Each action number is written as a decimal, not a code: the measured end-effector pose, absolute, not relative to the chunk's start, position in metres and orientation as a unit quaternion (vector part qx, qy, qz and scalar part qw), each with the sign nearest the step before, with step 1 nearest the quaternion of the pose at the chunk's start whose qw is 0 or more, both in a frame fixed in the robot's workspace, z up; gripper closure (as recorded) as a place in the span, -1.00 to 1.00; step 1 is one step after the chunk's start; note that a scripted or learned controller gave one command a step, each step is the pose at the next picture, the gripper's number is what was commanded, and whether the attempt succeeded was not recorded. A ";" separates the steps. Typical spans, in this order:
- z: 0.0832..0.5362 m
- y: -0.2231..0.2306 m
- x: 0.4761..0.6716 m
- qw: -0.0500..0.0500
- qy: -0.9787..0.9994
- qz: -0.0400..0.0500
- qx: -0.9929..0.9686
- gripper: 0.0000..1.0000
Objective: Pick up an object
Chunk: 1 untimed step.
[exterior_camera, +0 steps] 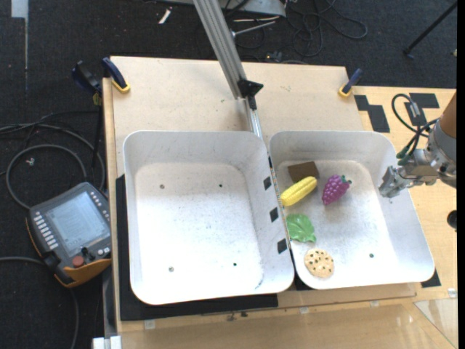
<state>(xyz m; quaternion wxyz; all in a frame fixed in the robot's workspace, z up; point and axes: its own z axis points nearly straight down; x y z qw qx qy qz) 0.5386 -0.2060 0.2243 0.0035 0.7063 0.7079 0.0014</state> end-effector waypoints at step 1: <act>0.278 -0.206 0.540 0.004 0.708 0.001 0.706 1.00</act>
